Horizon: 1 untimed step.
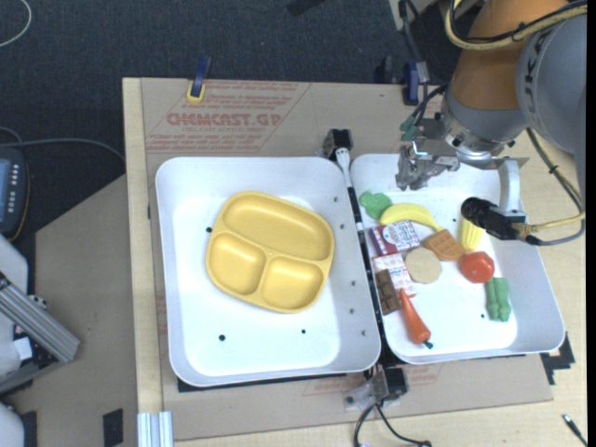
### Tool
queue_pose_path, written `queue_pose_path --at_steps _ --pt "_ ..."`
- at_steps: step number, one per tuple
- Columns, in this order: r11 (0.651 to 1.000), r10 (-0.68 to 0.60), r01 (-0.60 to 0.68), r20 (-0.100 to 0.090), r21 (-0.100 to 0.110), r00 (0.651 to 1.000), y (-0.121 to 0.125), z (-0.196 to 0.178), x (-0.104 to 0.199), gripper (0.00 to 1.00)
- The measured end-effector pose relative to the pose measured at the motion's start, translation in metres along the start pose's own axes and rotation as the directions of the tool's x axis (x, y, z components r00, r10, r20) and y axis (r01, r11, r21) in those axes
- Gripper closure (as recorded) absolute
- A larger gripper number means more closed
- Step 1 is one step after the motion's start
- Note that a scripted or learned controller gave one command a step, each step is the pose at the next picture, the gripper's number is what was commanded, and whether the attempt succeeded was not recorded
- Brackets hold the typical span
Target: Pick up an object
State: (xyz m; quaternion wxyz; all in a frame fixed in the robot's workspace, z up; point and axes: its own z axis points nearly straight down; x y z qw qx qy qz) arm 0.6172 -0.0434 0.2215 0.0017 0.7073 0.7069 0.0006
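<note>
The right bin (531, 329) holds toy food: a yellow banana (410, 214), a green piece (376, 203), a red-and-white packet (394, 237), a tan cracker (444, 245), a beige round disc (424, 267), a red tomato (477, 267), a corn cob (471, 234), a green pickle (498, 299), a carrot (414, 319) and a brown bar (386, 287). My gripper (416, 176) hangs over the bin's far left corner, just above and behind the banana. Nothing shows between its fingers.
The left bin (182, 324) holds a yellow three-compartment plate (269, 250). A black divider clip (337, 142) sits at the top between the bins. The arm's orange band (507, 45) and a black cable fitting (484, 214) overhang the right bin's far edge.
</note>
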Motion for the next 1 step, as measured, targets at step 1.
queue_pose_path --at_steps 1 --pt "1.0 -0.002 0.002 -0.002 0.004 1.0 -0.0101 -0.0101 0.0151 1.0"
